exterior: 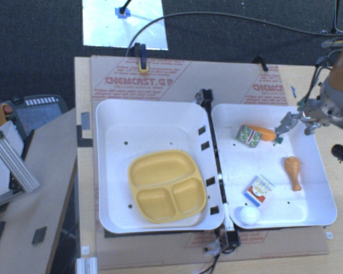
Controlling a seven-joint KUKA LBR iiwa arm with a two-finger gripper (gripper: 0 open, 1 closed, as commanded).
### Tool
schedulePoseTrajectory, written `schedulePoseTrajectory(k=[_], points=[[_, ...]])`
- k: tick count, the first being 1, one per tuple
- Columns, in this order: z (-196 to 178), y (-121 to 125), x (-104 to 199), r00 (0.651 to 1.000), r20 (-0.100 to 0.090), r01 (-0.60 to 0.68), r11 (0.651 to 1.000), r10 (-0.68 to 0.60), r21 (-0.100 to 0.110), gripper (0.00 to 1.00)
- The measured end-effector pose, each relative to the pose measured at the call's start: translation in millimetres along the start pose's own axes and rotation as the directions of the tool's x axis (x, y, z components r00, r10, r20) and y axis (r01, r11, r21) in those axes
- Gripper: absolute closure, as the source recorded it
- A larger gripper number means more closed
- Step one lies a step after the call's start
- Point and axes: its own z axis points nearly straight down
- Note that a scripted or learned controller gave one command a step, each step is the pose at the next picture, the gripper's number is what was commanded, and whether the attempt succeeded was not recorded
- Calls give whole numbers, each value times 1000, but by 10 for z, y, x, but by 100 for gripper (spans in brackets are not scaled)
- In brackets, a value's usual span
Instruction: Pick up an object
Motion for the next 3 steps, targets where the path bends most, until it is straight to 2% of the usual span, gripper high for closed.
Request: schedulePoseTrajectory(k=[1, 2, 3], points=[[-71, 31, 5, 1000, 3, 3, 1000, -3, -12, 0], [547, 28, 0, 1000, 2, 2, 1000, -2, -9, 0], [1004, 38, 4, 1000, 3, 2, 1000, -2, -10, 0]])
